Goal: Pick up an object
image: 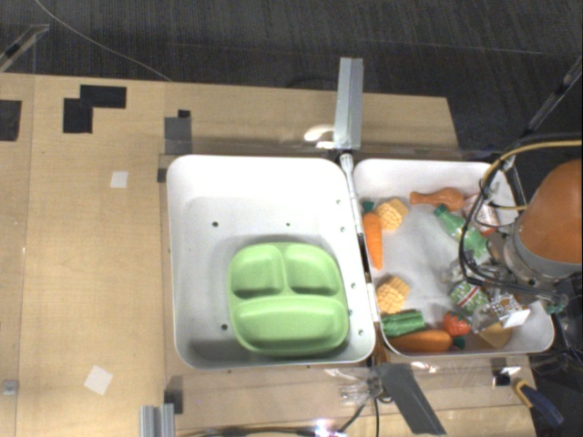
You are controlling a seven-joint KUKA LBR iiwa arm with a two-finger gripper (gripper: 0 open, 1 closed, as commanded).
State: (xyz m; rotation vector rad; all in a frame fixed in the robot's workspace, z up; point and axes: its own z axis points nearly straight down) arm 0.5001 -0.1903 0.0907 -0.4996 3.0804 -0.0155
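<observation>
Wooden bench (two white bins aboard) meets dark, seemingly carpeted floor.

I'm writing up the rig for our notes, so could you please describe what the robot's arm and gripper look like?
The arm is grey with a broad orange band above the wrist. Yellow, green and black cables loop beside it down to the gripper, a dark cluttered metal assembly with small white labels.
</observation>
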